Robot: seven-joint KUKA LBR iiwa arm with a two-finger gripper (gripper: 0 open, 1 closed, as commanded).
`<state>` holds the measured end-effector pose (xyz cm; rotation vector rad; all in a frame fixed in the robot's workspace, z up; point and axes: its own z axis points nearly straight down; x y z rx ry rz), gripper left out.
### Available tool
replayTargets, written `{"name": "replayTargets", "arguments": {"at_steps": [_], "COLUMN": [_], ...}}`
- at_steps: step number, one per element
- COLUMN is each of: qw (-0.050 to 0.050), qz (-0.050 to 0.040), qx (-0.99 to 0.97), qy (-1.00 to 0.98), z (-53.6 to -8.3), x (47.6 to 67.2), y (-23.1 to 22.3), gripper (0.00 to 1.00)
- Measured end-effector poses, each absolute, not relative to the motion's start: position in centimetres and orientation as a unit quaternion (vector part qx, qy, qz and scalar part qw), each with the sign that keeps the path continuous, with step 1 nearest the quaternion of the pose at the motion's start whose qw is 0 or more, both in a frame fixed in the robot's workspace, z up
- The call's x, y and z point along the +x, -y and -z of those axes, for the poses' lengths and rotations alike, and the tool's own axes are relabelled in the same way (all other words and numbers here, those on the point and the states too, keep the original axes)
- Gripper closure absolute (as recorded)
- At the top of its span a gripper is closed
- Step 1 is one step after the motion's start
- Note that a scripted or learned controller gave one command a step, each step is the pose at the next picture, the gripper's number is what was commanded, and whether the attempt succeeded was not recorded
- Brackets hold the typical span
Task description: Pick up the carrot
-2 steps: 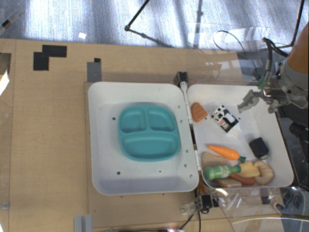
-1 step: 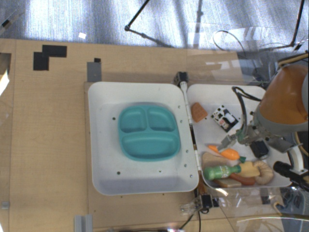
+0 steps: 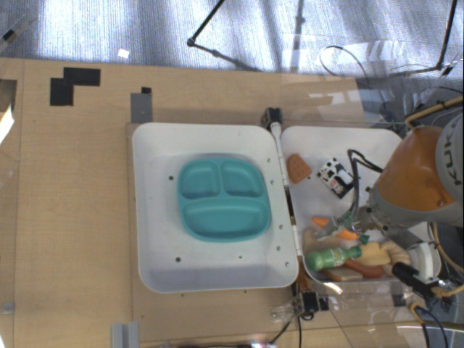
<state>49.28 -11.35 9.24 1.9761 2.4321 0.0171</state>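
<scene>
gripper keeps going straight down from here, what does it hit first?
Likely the carrot, the orange piece at the top of the toy food pile in the right bin. The gripper hangs right over it, just above the green bottle. Depth is hard to judge from this slanted view.

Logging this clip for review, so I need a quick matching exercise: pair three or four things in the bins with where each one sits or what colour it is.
Things:
1. divided plate
2. green bottle
3. orange-brown wedge
4. carrot

Descriptions:
A. near the top left of the right bin, beside the wall between the two bins
B. teal, lying in the middle of the left bin
C. orange, in the pile in the right bin, just under the wrist of the arm
D. lying on its side at the lower edge of the right bin

Pairs: 1-B, 2-D, 3-A, 4-C
</scene>
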Motion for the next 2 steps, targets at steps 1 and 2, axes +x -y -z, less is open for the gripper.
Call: {"name": "replayTargets", "arguments": {"at_steps": [1, 2], "qw": [0.008, 0.004], "qz": [-0.0102, -0.0067], "qx": [0.629, 0.651], "qy": [-0.778, -0.759], "z": [-10.5, -18.9], "x": [49.8, 53.9], "y": [11.1, 2.3], "gripper": [1.00, 1.00]}}
